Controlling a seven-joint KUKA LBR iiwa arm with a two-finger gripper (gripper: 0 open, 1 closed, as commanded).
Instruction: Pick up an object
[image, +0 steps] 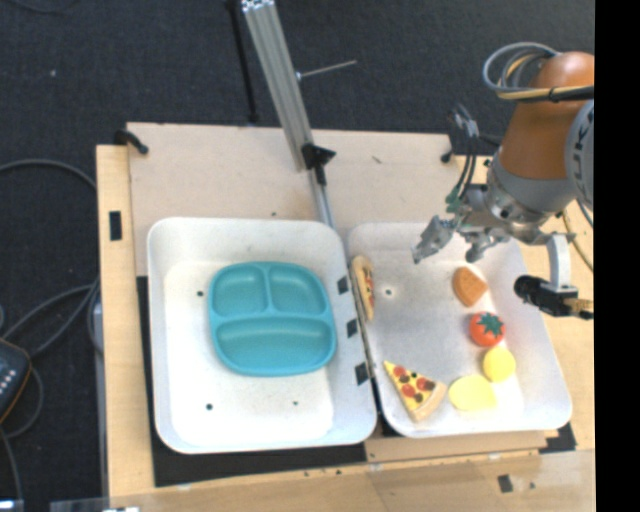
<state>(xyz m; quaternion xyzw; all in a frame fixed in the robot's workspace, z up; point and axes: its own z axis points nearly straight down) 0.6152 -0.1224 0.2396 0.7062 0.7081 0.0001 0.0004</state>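
Observation:
My gripper (452, 246) hangs over the back of the right bin (400, 320), its two fingers spread apart with nothing between them. Just below and right of it lies an orange bread roll (469, 286). Further toward the front are a red tomato (487, 329), a yellow lemon (499, 364), a pale yellow piece (471, 393) and a pizza slice (417, 388). A hot dog (363, 286) leans on the bin's left wall.
The left bin (180, 400) holds a teal divided plate (271, 318). A slanted metal pole (290, 100) rises behind the bins. Black cables trail at the left of the bench.

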